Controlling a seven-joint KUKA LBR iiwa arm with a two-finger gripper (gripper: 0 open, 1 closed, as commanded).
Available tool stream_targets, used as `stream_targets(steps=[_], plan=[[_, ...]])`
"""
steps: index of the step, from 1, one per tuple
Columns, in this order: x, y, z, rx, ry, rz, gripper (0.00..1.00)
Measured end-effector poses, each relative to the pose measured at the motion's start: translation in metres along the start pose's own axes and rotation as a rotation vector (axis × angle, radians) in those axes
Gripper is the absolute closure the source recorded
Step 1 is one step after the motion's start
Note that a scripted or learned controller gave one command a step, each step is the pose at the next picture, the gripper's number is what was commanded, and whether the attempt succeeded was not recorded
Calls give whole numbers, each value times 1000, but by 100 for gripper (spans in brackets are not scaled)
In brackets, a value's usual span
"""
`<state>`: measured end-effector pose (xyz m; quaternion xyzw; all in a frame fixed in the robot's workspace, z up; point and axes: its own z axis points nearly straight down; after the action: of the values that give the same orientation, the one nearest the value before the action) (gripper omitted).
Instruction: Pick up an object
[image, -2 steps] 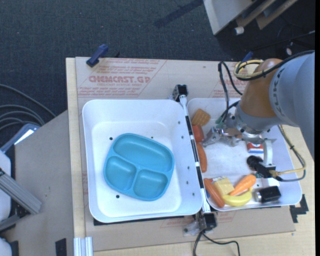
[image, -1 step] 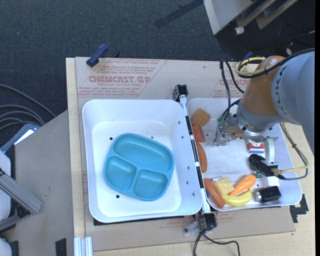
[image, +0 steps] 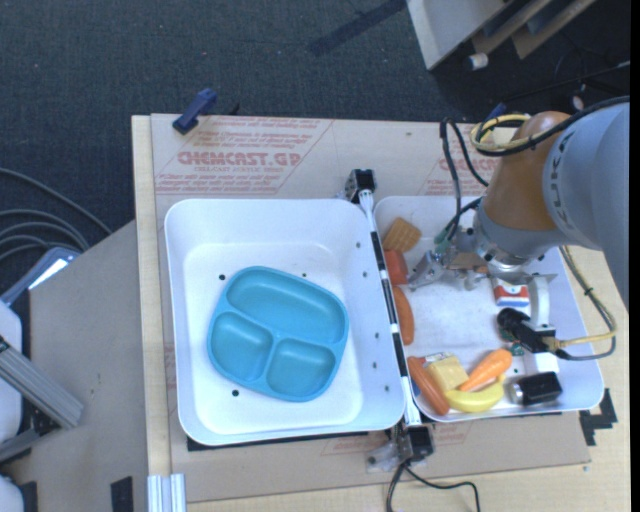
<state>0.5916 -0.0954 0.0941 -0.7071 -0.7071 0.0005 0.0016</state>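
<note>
Fingers (image: 432, 266) sit apart and empty above the right bin (image: 585, 330), so closing now risks grabbing nothing.

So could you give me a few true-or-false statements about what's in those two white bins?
1. The blue divided plate lies in the left bin. True.
2. The banana lies on the blue plate. False: it is in the right bin, near the front edge.
3. The carrot lies right next to the banana. True.
4. The end effector hangs over the left bin. False: it is over the right bin.
5. The arm has an orange section above the wrist. True.
6. The blue plate is stacked with toy food. False: its compartments hold nothing.
</note>
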Motion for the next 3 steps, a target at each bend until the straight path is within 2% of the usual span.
stream_targets(steps=[1,2,3], plan=[[0,0,-10,-1,0,0,100],[0,0,-10,-1,0,0,0],[-24,21,10,-4,-2,1,0]])
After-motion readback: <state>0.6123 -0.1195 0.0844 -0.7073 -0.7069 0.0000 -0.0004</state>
